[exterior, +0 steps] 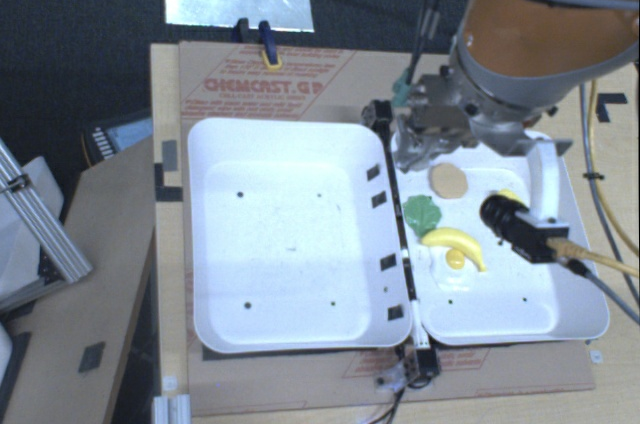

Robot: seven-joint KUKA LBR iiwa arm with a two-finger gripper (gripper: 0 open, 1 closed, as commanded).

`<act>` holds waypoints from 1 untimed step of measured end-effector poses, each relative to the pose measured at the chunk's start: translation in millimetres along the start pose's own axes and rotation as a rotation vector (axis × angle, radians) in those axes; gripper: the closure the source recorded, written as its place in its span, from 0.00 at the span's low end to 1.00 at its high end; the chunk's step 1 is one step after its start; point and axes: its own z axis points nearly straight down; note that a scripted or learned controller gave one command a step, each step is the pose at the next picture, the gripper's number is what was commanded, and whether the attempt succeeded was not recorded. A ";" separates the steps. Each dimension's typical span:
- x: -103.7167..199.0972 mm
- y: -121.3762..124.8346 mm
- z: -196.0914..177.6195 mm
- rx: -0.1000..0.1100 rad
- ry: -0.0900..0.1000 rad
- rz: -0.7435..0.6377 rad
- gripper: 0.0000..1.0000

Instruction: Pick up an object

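Lying near the tool (408, 154), whose state I cannot tell, is a curved yellow banana (451, 239).

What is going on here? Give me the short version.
A grey and orange robot arm reaches in from the right, trying to pick something up. Its hand is over the far left corner of the right bin, beside the divider. On the bin floor lie a tan disc, a green leafy toy, a yellow banana and what looks like a fried egg toy. The disc lies nearest the hand. Nothing has been lifted yet.
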 end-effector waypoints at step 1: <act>63.8 0.9 -91.1 -0.004 0.003 -0.004 1.00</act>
